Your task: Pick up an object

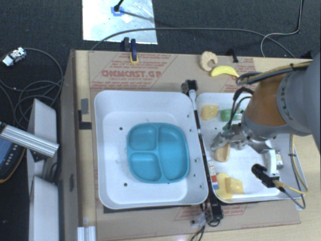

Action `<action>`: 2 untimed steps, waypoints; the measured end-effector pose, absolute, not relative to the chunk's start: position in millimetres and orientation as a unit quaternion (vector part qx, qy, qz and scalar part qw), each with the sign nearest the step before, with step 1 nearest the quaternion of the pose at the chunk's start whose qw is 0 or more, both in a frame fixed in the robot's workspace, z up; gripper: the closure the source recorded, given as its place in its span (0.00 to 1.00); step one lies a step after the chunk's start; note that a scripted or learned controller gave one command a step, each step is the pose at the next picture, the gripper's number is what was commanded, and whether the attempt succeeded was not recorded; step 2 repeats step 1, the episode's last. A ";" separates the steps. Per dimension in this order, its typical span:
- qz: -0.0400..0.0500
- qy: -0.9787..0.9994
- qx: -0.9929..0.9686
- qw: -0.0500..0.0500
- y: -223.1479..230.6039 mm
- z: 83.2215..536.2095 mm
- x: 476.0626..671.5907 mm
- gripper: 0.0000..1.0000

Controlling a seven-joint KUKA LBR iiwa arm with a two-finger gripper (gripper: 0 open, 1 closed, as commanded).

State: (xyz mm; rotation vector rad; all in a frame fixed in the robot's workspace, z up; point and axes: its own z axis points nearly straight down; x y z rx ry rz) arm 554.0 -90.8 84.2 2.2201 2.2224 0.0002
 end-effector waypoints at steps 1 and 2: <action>0.001 0.708 0.707 0.001 -90.9 94.6 554.7 1.00; 0.001 0.708 0.707 0.001 -90.9 94.6 554.7 1.00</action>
